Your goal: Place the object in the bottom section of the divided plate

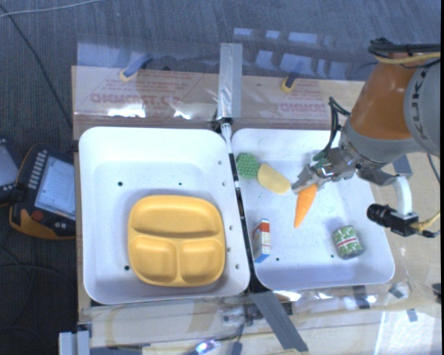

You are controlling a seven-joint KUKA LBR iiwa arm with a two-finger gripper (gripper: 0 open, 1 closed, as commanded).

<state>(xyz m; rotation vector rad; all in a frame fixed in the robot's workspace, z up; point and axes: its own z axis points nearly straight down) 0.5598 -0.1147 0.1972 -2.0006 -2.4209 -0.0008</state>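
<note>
Item: toy carrot (303,205), orange, tapered, lying in the right bin (370,272) with its narrow tip toward the near side and its thick end up under the claw (316,177). Claw state: closed on the carrot's thick upper end, the orange body hanging or slanting down from between the fingers. Handling, as a judgement: probably hollow plastic, light and rigid, with a smooth skin that may slip or swivel when pinched at one end; a hold across the thick shoulder, or nearer mid-length, should carry steadier than one at the tip. Neighbours in the same bin: a pale yellow lemon-like piece (274,177) just left of the claw, a green knobbly piece (246,165) beside that, a small carton (261,239) near the dividing wall, a green can (347,242) at the near right. Destination: yellow divided plate (178,241) in the left bin (103,161), well apart from the carrot.
</note>
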